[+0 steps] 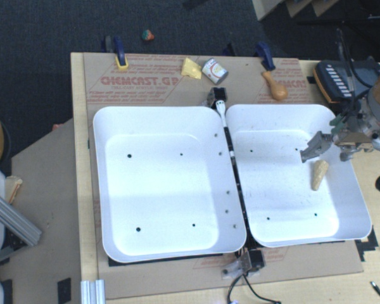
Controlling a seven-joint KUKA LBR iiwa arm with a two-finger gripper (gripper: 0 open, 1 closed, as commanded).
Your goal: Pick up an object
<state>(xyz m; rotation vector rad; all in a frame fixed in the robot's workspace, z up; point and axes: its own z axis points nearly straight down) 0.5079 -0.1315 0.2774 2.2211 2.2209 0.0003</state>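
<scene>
Hand [318, 145] above beige piece [318, 174]; right bin [285, 116].

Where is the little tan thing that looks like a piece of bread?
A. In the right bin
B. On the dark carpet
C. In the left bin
A: the tan object lies inside the right bin, near its right side, just below the end effector.
</scene>
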